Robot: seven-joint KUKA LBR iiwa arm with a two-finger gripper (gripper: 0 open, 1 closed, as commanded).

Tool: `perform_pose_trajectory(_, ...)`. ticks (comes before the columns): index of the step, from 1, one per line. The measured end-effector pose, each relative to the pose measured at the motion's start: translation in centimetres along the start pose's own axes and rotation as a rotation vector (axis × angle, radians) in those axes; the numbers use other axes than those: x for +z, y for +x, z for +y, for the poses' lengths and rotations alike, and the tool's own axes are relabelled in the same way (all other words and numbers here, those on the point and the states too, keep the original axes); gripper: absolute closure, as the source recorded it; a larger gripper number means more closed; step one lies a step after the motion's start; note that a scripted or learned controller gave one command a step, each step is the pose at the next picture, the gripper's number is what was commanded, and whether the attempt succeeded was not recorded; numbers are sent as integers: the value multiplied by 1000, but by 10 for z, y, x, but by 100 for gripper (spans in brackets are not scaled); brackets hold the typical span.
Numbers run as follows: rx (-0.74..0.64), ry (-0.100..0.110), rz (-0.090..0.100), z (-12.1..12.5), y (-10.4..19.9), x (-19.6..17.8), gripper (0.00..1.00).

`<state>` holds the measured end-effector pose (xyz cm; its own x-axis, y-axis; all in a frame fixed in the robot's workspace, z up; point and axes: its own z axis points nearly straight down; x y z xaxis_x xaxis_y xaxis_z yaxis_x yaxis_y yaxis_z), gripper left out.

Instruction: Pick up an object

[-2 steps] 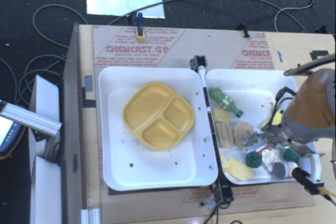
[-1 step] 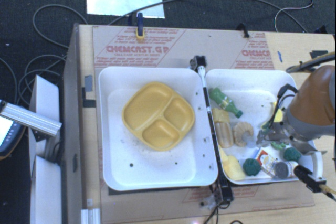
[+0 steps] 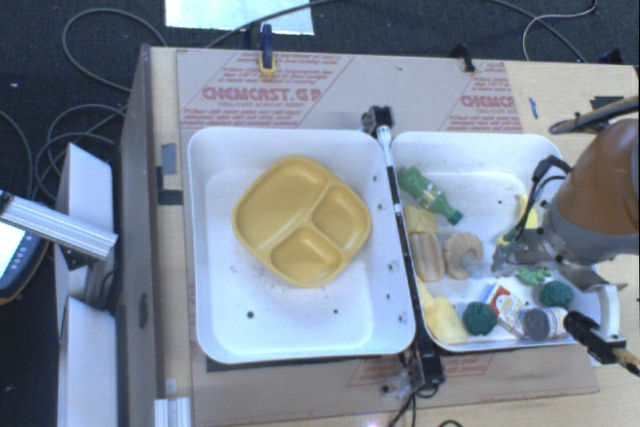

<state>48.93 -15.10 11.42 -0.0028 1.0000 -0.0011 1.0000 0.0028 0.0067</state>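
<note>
Left bin (image 3: 215, 245): shallow white tray holding a yellow three-compartment plastic plate (image 3: 302, 220).
Right bin (image 3: 470, 150): shallow white tray holding small objects.
Arm (image 3: 600, 200): grey, orange band, over right bin's right side.
Gripper (image 3: 515, 258): state cannot be told.
Green plastic bottle (image 3: 430, 195): far-left in right bin.
Dark green ball (image 3: 480, 317): near edge.
</note>
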Motion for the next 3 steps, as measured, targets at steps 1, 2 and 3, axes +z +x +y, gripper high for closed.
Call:
perform_pose_trajectory(1,-1,5,2,-2,26,-6,100)
perform_pose_trajectory(2,1,2,-1,-1,7,-77,100)
perform_pose_trajectory(3,-1,5,0,46,-5,-66,100)
